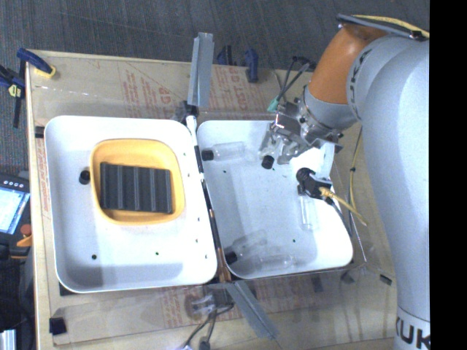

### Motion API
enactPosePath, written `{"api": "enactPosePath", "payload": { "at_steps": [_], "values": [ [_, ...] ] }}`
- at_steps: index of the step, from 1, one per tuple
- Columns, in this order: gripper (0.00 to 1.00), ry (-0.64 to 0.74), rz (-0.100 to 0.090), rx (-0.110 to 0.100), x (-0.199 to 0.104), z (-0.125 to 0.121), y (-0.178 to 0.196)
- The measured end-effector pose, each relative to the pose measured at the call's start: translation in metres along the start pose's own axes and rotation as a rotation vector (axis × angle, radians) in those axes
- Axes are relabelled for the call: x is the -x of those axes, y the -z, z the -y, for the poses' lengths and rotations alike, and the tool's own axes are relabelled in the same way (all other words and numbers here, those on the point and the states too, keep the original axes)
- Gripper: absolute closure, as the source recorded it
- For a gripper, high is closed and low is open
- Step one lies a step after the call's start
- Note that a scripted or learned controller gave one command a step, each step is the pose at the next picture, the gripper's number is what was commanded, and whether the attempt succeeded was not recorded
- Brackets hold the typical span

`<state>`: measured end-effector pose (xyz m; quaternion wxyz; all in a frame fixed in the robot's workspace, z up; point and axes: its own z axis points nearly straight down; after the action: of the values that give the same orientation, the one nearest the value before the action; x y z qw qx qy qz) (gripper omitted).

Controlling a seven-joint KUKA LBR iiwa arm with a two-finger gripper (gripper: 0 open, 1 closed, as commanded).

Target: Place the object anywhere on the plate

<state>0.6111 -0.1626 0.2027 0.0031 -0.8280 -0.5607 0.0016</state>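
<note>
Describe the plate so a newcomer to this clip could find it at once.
Start at the left bin, the one away from the arm. The plate lies flat in its upper middle: yellow, with rounded corners and a dark ribbed centre. It is the one coloured thing among white walls.

Gripper (281, 150) state too small to tell; arm (387, 159) cut off by bottom edge.
</note>
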Motion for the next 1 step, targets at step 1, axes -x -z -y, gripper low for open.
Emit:
{"api": "enactPosePath", "payload": {
  "at_steps": [1],
  "values": [
    [1.00,0.215,0.002,-0.001,-0.0520,0.0181,0.0044]
  ]
}}
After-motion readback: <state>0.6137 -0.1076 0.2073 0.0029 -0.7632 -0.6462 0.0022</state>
